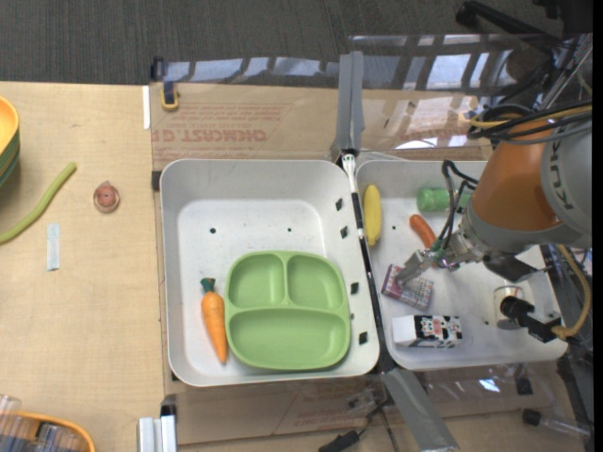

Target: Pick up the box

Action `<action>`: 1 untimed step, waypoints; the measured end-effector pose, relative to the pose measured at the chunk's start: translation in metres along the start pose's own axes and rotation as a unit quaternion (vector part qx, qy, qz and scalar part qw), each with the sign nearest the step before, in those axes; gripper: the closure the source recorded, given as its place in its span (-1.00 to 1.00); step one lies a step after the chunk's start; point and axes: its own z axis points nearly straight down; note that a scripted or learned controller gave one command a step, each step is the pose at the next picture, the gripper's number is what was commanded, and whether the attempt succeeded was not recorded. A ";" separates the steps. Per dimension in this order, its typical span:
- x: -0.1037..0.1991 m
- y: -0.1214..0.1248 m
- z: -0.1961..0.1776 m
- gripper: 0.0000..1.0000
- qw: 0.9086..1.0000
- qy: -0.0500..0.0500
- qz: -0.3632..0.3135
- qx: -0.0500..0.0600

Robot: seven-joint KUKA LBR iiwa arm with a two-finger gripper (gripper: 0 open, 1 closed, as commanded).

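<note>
Hanging low in the right bin (528,347), the jaws (421,264) reaching in from the right under the grey arm (513,191) with its orange band. Impossible telling whether open or closed, or whether gripping anything; tips lying right at the upper edge of a small pinkish patterned packet (409,288). Sitting just below that packet, near the bin's front edge, the box (427,330): white with black cow-like patches, lying flat on its side, apart from the jaws and untouched. Lying just above the jaws, a small orange carrot-like piece (422,228), and beyond it a green object (435,199) near the back wall. Resting along the bin's left wall, a yellow banana (372,213).

Sitting in the left bin (245,188), a green divided plate (286,309) with three compartments, and just beside its left edge an orange toy carrot (215,323) with a green top. Lying well apart on the wooden desk (85,328) to the left, a green bean-like strip (40,207), a small pink item (106,197) and a pale little stick (53,248).
</note>
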 end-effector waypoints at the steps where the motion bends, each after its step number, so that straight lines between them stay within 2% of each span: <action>1: 0.012 -0.047 0.000 -1.00 0.998 0.000 -0.065 -0.001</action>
